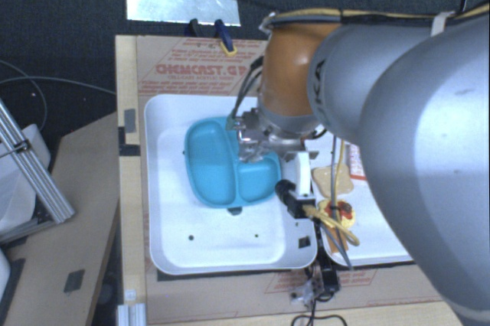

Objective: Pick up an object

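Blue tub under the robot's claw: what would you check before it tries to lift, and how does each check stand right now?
1. Gripper sits right above the blue tub: ok.
2. Blue tub lies wholly inside the white bin: ok.
3. Firm grip on the tub: cannot tell, the wrist hides the contact.
4. Tub lying flat, open side up: ok.
5. Yellow items are in the neighbouring bin, apart from the tub: ok.
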